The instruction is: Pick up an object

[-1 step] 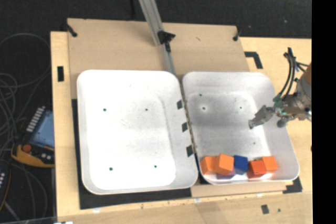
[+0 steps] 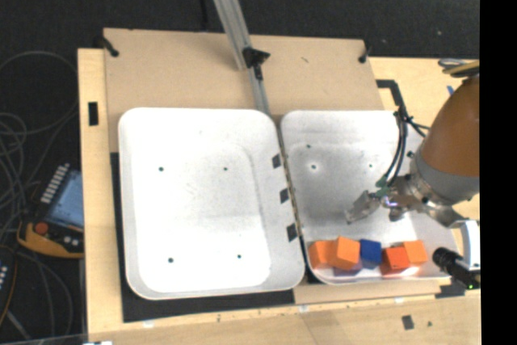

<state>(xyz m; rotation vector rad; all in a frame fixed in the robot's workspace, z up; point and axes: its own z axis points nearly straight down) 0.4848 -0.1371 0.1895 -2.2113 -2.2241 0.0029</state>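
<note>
A grey KUKA arm (image 2: 452, 149) with its orange band reaches into the right bin (image 2: 339, 133) from the bench's right side, its bulk cut off at the frame's right edge. Its gripper (image 2: 361, 210) hangs over the bare floor of the right bin, just above the row of blocks along the bin's near wall. The fingers are small and blurred against the white plastic; how far apart they stand cannot be told, and nothing is seen between them.

Along the right bin's near edge lie the objects: two orange blocks (image 2: 336, 252) touching each other at the row's left end, a blue block (image 2: 370, 251) just right of them, and another orange pair (image 2: 404, 256) beyond it. A purplish shape under the left orange blocks is too dim to identify. The arm's wrist hides the bin's right wall.

The left bin (image 2: 202, 198) sits against the right bin's left side. A slanted metal rail (image 2: 230, 8) rises behind both bins. Left of the bench, cables and a handheld pendant (image 2: 60, 210) lie on the dark floor.
</note>
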